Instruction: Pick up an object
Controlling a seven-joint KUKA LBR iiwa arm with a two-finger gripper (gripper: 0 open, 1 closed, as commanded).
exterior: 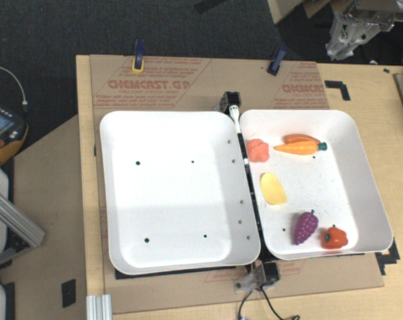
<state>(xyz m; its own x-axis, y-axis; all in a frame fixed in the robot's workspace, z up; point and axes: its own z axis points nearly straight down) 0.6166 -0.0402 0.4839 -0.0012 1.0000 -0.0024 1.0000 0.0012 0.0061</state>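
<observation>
Five little plastic food toys sit in the right-hand shallow white bin (368, 172). Nearest the bottom of the frame are a red tomato-like piece (333, 237) and a purple bunch of grapes (305, 227) just beside it. Further up is a pale yellow lemon-shaped piece (273, 189), then a pink lumpy piece (257, 150) near the divider, and an orange carrot with a green tip (299, 146). Way up in the top right corner hangs the grey metal gripper (345, 39), well clear of the bins; can't tell how its fingers are set, honestly.
</observation>
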